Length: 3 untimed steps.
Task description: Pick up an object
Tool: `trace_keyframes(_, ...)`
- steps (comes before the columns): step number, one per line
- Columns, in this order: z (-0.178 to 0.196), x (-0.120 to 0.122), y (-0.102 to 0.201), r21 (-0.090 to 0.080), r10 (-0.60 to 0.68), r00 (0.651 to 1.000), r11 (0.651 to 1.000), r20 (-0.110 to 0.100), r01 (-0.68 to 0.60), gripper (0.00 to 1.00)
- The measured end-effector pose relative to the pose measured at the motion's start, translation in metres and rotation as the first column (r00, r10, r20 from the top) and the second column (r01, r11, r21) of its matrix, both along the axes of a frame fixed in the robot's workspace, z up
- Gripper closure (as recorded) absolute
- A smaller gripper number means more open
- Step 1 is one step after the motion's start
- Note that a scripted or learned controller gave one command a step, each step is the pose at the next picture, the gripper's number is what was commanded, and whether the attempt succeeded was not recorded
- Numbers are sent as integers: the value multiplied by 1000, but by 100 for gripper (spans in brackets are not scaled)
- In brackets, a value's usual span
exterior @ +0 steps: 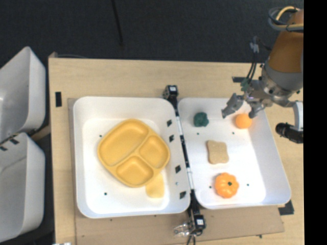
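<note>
Where the arm (284, 55) reaches in over the right bin (271, 157), its hand (244, 108) hangs above the bin's far corner with its two fingers spread apart, one dark finger (231, 106) angled out to the left and the other pointing down beside a small orange ball (243, 120). The ball sits just under and between the fingers, close to the right one, but whether metal touches it is hard to tell; nothing is gripped. A dark green lump (201, 119) lies near the bin's far left side, a tan slice of bread (217, 151) in the middle, and an orange pumpkin (226, 185) toward the near edge. The left bin (84, 188) on the surface (61, 80) holds a yellow divided plate (134, 152), which overlaps part of a pale yellow piece (156, 188).
</note>
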<state>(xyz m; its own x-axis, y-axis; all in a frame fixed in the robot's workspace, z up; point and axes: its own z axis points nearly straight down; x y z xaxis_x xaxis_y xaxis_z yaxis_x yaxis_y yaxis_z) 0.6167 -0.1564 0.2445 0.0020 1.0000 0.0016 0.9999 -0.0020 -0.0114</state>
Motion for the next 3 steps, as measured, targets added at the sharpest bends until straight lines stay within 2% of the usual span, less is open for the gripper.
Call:
trace_keyframes(1,8,2,0,-1,2,1000,1000,13,-2,0)
trace_keyframes(3,-83,12,3,-4,4,1000,1000,10,-4,0)
